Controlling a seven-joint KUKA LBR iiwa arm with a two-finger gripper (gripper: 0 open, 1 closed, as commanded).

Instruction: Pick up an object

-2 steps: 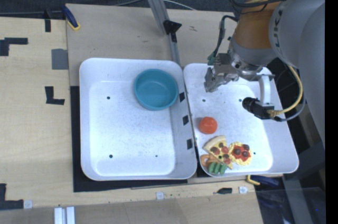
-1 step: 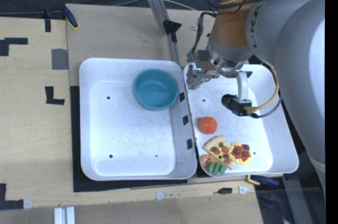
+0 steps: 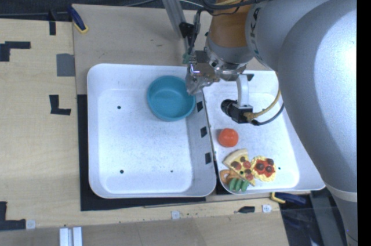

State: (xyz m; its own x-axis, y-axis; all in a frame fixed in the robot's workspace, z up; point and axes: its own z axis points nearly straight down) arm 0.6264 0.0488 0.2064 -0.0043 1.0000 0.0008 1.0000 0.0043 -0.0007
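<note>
A blue bowl [image 3: 168, 98] sits in the upper right part of the left bin [image 3: 110, 140], close to the divider between the bins. My gripper [image 3: 194, 82] hangs from the orange-banded wrist directly over the bowl's right rim. Its metal fingers [image 3: 199, 73] are closed on that rim, one inside the bowl and one outside. The bowl stands upright and looks slightly raised on the gripper's side.
In the right bin [image 3: 287, 140] lie an orange-red ball [image 3: 228, 137], a toy pizza slice [image 3: 238, 162], a yellow piece with red toppings [image 3: 264, 167] and a green item [image 3: 236, 184]. A black cable fitting [image 3: 234, 110] hangs from the arm over that bin.
</note>
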